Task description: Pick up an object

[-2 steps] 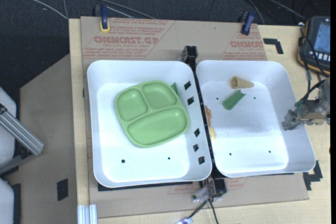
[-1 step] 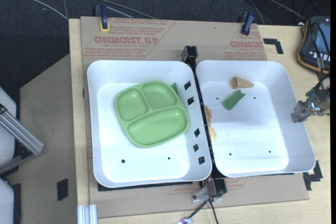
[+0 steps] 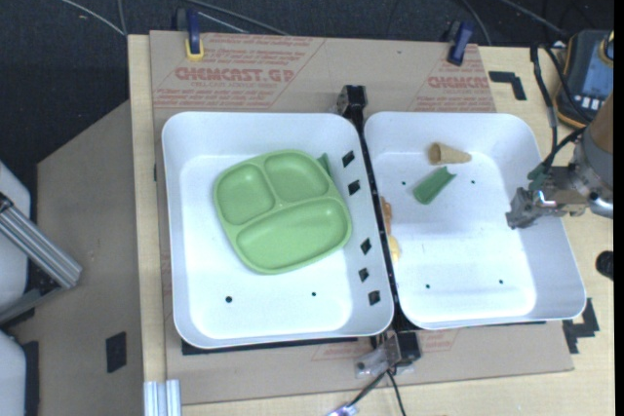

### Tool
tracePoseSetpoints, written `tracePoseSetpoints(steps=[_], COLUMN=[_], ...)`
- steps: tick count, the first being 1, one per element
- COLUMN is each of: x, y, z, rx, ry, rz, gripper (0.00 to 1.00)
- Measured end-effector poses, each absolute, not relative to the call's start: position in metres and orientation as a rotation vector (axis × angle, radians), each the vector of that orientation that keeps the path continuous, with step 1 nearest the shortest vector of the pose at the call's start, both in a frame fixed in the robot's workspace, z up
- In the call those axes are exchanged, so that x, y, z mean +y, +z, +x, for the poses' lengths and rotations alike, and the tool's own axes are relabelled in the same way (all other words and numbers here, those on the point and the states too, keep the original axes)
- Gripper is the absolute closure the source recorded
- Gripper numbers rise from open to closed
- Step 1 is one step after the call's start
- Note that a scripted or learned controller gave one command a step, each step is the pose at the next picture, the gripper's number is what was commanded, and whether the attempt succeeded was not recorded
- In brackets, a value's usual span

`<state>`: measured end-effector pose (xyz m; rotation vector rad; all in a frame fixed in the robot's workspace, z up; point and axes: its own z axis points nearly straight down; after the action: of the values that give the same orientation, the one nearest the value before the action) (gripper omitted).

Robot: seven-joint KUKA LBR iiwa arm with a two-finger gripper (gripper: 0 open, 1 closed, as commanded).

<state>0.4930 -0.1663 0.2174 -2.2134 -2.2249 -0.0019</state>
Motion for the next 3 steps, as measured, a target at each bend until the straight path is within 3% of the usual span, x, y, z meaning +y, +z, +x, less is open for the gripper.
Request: tracePoseSetpoints(steps=[2,3], x=[-0.058,0.005], y=[0.228,0.221], z=[0.484,0.490], rx=[-2.224,-2.226], ry=[-0.001,-0.001], rz=[-2.213,-2.209], gripper=[1.00,1.00])
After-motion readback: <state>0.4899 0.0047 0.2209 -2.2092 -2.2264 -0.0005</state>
